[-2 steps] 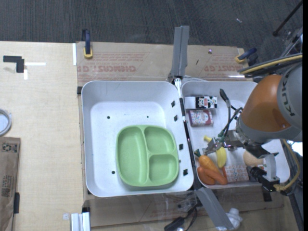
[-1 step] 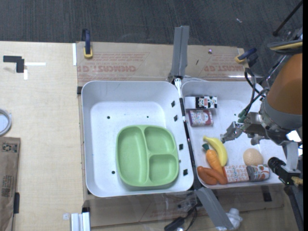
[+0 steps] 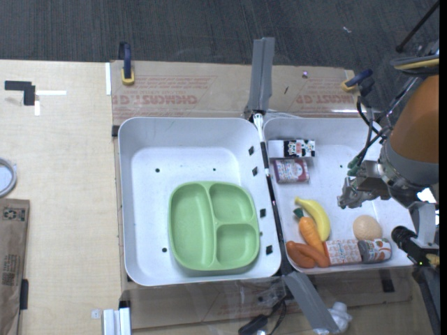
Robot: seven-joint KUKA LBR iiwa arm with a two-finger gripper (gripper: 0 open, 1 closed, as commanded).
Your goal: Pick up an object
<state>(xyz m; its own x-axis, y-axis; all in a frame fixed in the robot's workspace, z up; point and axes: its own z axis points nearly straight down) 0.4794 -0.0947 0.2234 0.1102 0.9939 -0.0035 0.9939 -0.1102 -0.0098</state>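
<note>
Yellow curved toy banana [image 3: 318, 218] is seen lying flat in the right white bin [image 3: 328, 132], near the middle of the bin floor. Its long side runs at a slant, from the top left down to the bottom right. Its thin stem end points up and to the left, and its fat end points down and to the right.

An orange toy carrot [image 3: 310, 236] is laid just beside the banana, on its left, with its green top up by the banana's stem. A second, redder carrot [image 3: 300, 255] is laid below it, close to the bin's front wall. A pale tan egg [image 3: 367, 227] is seen to the right of the banana, and a long white and red box [image 3: 356, 251] is laid on its side under the egg.

At the back of the bin, a small black and white carton [image 3: 299, 148] and a dark red packet [image 3: 290, 171] are placed one behind the other.

The dark metal gripper [image 3: 353, 192] is held over the right bin, to the right of the banana and a little above the egg. Nothing is seen held in it. Whether it is wide or narrow cannot be told.

A green plastic plate with three parts [image 3: 213, 225] is placed in the left white bin [image 3: 127, 187]. Both bins are set on the pale wooden desk [image 3: 56, 152].
</note>
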